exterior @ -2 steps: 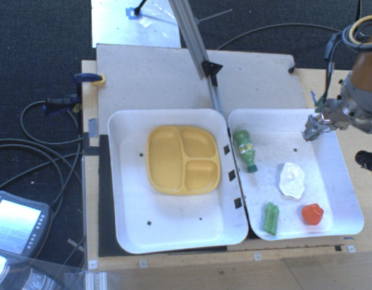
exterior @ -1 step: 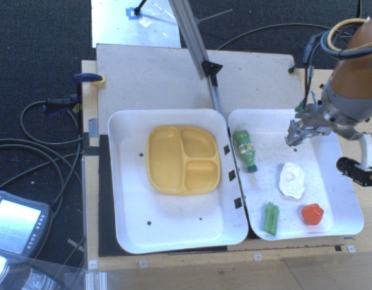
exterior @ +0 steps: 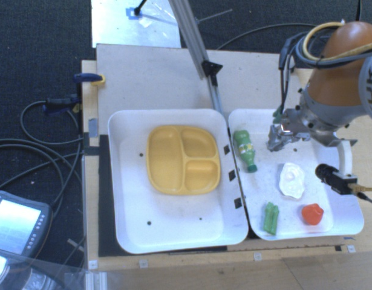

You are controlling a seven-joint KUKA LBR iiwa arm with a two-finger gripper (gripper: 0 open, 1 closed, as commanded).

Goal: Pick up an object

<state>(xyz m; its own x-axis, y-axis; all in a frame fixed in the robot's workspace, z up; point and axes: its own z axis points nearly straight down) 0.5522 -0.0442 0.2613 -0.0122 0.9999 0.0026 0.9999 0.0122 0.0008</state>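
Note:
In the right bin [exterior: 349, 222] lie a green bottle [exterior: 244, 150] near the left wall, a white crumpled object [exterior: 291, 180] in the middle, a small green block [exterior: 270, 217] at the front and a red object [exterior: 312, 214] at the front right. My gripper [exterior: 278, 139] hangs over the back of this bin, to the right of the green bottle and above the white object. Nothing shows between its fingers.
The left bin [exterior: 131, 222] holds a yellow divided plate [exterior: 183, 159]. A grey pole [exterior: 192, 29] slants across the back of the bench. Cables and a handheld pendant [exterior: 13, 222] lie on the floor at the left.

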